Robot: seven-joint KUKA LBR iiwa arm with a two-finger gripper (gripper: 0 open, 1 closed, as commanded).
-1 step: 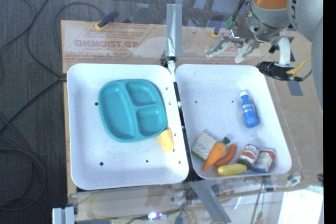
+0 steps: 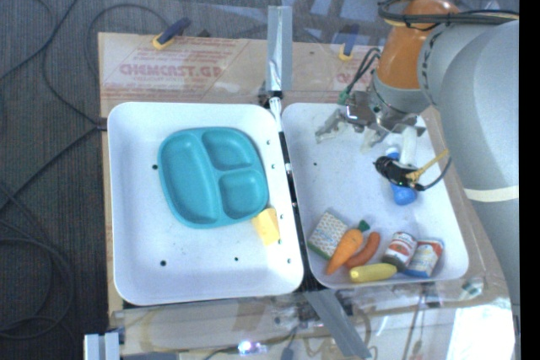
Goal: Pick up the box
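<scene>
Arm (image 2: 472,88): grey, with an orange band, reaching in from the right over the far part of the right bin.
Left bin (image 2: 135,265): white and shallow, holding a plate and a yellow piece.
Right bin (image 2: 337,173): white and shallow, touching the left bin along the middle edge; its things lie mostly along the near side.
Plate (image 2: 213,175): teal, with three compartments, in the middle of the left bin.
Claw (image 2: 364,127): at the far end of the right bin, low over the floor of the bin; whether it is released or clenched I cannot tell, and nothing shows in its grasp.
Box (image 2: 328,233): small, with a checked pattern, on the near left part of the right bin, just left of the carrot and well apart from the claw.
Carrot (image 2: 348,249): orange, lying at a slant, touching the box.
Banana (image 2: 372,271): yellow, at the near edge, just beside the carrot.
Cans (image 2: 413,254): two, side by side at the near right corner.
Yellow piece (image 2: 267,225): at the near right of the plate, by the bin's right wall.
Blue ball (image 2: 404,196): near the right wall, beside a black cable.
</scene>
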